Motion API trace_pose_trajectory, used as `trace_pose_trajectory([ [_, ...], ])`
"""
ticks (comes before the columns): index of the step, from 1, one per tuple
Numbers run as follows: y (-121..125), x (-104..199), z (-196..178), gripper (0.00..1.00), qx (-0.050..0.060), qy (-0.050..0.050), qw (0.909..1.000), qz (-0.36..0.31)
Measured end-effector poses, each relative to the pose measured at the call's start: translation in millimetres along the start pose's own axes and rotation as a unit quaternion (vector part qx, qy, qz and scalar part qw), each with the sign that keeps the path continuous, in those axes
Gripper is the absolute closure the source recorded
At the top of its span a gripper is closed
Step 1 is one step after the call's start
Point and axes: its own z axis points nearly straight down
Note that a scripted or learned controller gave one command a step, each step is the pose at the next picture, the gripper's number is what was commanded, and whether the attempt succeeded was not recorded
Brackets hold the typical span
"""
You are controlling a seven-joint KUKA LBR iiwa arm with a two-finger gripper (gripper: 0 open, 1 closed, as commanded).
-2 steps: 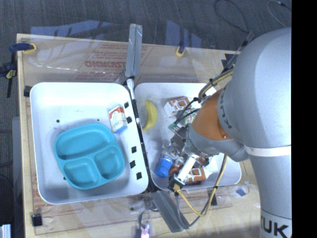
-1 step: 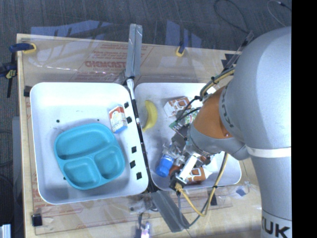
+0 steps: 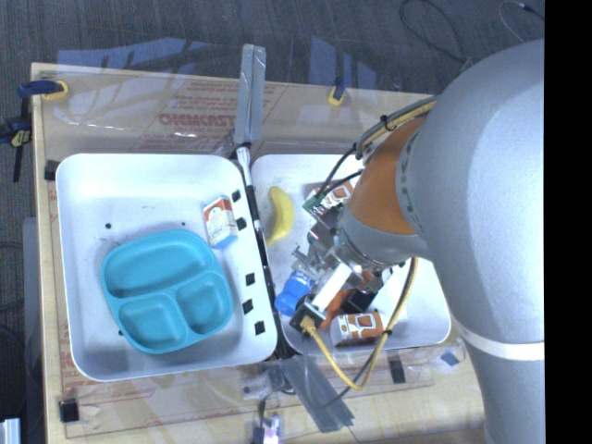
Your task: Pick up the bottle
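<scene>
The small blue plastic bottle [image 3: 291,295] looks light, stiff and slippery, best pinched across its body, though I cannot tell how open my claw [image 3: 312,268] is.

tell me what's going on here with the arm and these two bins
The robot arm is reaching down into the right bin. Its gripper is low, right by what looks like the blue bottle near the bin's left wall. A hold on it can't be made out. A banana lies just behind. The left bin holds a blue divided plate and a small red-and-white box.
</scene>
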Motion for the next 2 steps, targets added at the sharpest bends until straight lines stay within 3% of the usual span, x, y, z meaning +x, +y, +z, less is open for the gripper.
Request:
trace_pose_trajectory([
  [1,26,68,1,1.00,0.001,-0.002,0.9999,-0.013],
  [2,-52,42,-32,1.00,0.001,-0.001,0.9989,0.048],
])
